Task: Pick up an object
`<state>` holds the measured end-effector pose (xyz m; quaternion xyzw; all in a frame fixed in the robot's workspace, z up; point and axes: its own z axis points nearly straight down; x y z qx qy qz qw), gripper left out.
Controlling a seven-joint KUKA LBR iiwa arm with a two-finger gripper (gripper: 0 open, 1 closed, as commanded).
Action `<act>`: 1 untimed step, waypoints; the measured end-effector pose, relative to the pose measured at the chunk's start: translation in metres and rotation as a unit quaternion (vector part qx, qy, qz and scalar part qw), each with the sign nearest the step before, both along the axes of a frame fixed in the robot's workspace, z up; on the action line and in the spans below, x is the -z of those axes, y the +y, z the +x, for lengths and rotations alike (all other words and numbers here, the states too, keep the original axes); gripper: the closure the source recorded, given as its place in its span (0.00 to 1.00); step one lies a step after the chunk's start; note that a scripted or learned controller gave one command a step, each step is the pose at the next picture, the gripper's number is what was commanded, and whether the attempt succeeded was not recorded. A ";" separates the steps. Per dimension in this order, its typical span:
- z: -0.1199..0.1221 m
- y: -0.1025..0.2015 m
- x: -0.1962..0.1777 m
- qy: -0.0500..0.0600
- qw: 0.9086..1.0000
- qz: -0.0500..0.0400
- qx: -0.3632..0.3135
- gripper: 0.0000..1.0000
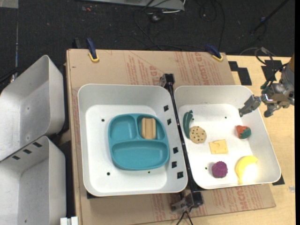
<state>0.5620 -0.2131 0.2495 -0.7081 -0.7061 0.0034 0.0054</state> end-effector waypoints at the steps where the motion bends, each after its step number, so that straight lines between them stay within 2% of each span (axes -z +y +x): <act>1: 0.003 0.001 -0.007 -0.006 1.000 -0.002 -0.002 0.00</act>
